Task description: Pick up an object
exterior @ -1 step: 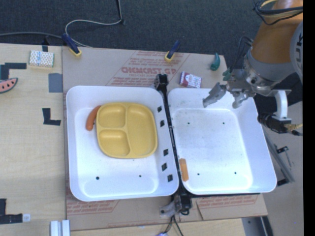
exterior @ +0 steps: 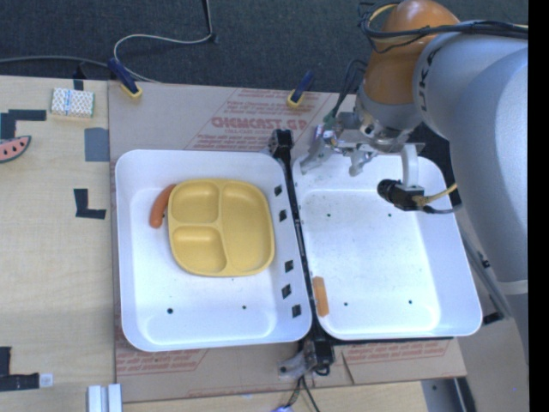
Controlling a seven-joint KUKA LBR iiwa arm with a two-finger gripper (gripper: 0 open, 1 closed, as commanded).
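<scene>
A yellow divided plate (exterior: 221, 227) lies in the left bin (exterior: 146, 316). An orange sausage-shaped piece (exterior: 158, 207) rests against the plate's left edge. A second small orange piece (exterior: 320, 295) lies in the right bin (exterior: 429, 316), close to its left wall near the front. My gripper (exterior: 331, 161) hangs over the far left corner of the right bin, its fingers spread open with nothing between them. It is well apart from both orange pieces and the plate.
The grey arm with its orange band (exterior: 403, 41) fills the upper right and overhangs the right bin's far edge. A black divider with clips (exterior: 290, 230) runs between the bins. Blue-yellow clamps (exterior: 300, 88) sit on the cardboard behind the bins.
</scene>
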